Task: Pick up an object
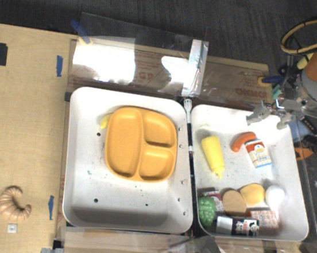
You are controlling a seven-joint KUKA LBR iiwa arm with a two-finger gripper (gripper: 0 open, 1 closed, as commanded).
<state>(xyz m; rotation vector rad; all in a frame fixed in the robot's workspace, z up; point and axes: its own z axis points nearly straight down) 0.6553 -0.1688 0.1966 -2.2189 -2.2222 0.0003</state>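
The gripper (275,113) hangs at the upper right of the frame, over the top edge of the right bin (298,170), its two fingers spread and nothing between them. Just below it lie a red sausage (242,141) and a small carton (258,153); left of those lies a yellow bottle (213,154). The bottle looks light, stiff and smooth, likely slippery, so gripping across its wide middle seems safest. Other toys crowd the bin's lower edge.

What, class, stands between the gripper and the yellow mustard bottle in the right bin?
Nothing visible does. The gripper hovers over the right bin's far right corner; bare bin floor separates it from the yellow mustard bottle. The orange sausage lies just beside that path.
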